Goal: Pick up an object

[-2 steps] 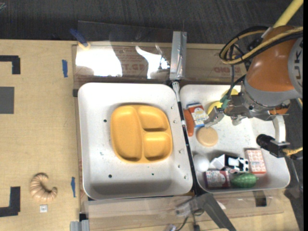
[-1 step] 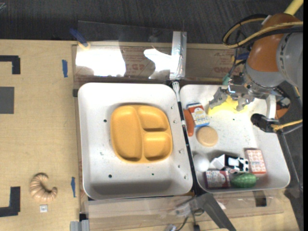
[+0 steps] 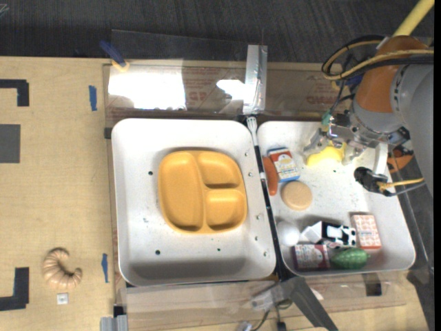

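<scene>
Camera view: metal pincer [image 3: 329,145] perhaps clenched around rounded, smooth yellow object [image 3: 324,157]; can't tell.

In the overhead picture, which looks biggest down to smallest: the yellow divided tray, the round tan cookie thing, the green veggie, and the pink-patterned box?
1. Yellow divided tray, by far the largest.
2. Pink-patterned box.
3. Round tan disc and green vegetable: too alike to rank.

light: bright, even | glare: clear panel [image 3: 176,88] upper centre, washed white | shadows: soft | focus: slightly soft, grainy throughout
</scene>
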`<action>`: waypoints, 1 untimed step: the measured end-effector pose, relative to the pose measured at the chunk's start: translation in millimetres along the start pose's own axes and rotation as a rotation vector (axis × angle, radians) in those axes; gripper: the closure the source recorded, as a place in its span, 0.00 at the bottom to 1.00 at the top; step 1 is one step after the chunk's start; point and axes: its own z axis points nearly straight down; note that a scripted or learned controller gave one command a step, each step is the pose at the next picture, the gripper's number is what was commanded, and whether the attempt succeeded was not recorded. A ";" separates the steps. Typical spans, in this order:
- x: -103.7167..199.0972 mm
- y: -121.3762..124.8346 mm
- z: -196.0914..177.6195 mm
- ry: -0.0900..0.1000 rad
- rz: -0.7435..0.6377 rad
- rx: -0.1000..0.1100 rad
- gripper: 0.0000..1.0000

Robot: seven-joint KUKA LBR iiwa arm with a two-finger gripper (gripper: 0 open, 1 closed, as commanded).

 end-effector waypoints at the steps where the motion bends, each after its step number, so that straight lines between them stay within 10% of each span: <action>1: 0.3 -2.2 -5.8 -0.001 0.000 0.009 1.00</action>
